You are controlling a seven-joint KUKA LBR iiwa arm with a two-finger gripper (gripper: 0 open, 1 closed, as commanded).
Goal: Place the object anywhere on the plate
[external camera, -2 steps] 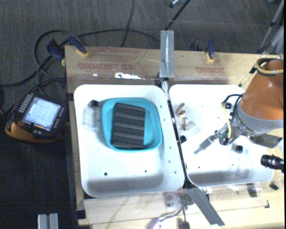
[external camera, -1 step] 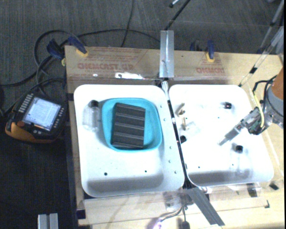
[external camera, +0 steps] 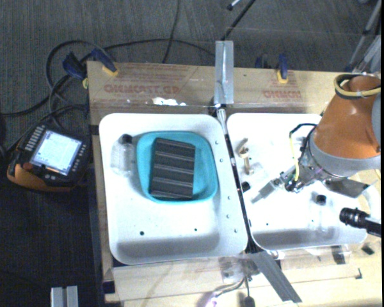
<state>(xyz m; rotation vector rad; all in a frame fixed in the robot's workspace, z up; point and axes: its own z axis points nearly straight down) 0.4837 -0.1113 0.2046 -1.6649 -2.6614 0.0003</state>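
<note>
Camera view looks down on a wooden worktop [external camera: 179,82] carrying two white bins. In the left bin [external camera: 173,235] a blue plate [external camera: 208,171] lies slightly above the middle, and a dark ribbed rectangular object [external camera: 174,168] rests flat on it, well inside the plate's rim. Just left of the plate, touching or nearly touching its edge, a small clear bottle with a dark cap [external camera: 121,152] lies on the bin floor. The arm [external camera: 349,130] reaches in over the right bin [external camera: 288,226], its orange band above the wrist, and the jaws [external camera: 269,189] point left and down, low over that bin's floor; whether they are spread or pressed together I cannot tell, and nothing is visible between them. A handheld screen pendant [external camera: 51,153] sits on the floor left of the worktop.
</note>
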